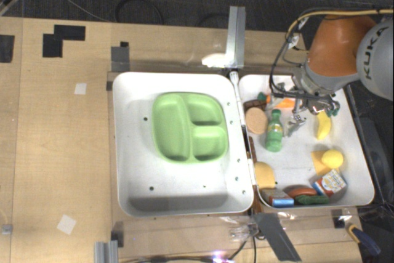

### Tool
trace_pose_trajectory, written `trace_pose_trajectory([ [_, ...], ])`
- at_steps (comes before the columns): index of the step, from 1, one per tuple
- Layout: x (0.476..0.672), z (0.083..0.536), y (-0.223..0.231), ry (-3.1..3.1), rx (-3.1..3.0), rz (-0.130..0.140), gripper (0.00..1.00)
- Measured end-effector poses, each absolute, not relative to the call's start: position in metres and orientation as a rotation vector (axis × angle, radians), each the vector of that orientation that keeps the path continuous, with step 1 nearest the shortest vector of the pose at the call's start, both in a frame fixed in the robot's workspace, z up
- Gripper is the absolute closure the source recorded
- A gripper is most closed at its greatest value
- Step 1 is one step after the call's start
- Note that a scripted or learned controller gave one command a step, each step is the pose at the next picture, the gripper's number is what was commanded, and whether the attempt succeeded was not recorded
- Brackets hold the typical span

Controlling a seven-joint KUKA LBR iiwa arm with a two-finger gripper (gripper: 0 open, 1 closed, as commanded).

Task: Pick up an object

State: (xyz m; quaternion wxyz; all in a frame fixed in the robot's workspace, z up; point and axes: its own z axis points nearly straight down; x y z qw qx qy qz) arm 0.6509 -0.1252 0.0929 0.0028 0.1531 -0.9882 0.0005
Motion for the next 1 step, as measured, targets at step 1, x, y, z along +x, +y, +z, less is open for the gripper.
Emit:
trace_pose_trajectory([
  [1, 0.603, 0.09, -0.1072, -3.124, 0.441, 0.004, 0.0],
])
